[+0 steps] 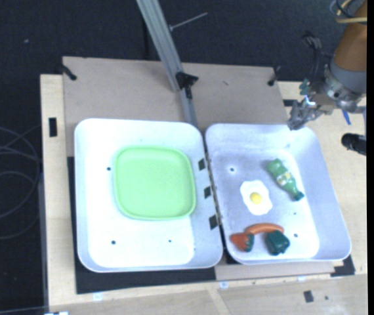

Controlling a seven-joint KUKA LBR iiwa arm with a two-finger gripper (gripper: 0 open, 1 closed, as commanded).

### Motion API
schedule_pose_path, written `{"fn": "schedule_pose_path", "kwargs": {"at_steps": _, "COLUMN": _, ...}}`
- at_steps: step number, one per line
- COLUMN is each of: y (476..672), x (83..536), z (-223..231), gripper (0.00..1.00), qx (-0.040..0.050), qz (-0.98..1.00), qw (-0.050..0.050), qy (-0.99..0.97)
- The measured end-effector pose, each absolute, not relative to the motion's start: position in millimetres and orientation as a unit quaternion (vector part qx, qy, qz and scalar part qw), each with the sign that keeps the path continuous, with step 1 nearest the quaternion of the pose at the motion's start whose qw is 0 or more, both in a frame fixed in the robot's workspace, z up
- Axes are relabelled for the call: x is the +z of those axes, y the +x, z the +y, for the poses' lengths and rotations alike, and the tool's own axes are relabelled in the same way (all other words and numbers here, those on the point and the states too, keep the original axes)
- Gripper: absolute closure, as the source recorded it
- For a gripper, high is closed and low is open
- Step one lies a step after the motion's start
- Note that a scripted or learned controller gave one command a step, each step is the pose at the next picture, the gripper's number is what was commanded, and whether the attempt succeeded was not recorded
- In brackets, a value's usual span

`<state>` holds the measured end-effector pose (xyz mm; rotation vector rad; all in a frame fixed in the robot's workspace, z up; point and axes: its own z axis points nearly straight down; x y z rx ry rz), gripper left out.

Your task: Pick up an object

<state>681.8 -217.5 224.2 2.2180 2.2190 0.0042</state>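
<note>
My gripper [297, 118] hovers at the right bin's [328, 195] far corner; whether it's open, I cannot tell. The green bottle [285, 179] lies nearer the camera, slanted.

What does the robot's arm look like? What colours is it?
The arm comes in at the top right corner. It has a rounded orange-brown part, with a grey metal ring underneath. Thin dark cables loop beside it, and there is a little bit of blue near the wrist. At the end sits a small grey metal pincer, too blurry to see in detail.
</note>
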Motion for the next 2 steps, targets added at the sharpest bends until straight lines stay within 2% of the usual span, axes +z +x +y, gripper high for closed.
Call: {"fn": "schedule_pose_path", "kwargs": {"at_steps": 2, "y": 677.6, "x": 247.1, "z": -108.8, "gripper": 1.0, "qx": 0.0009, "qz": 0.709, "qw": 0.0, "qy": 0.706}}
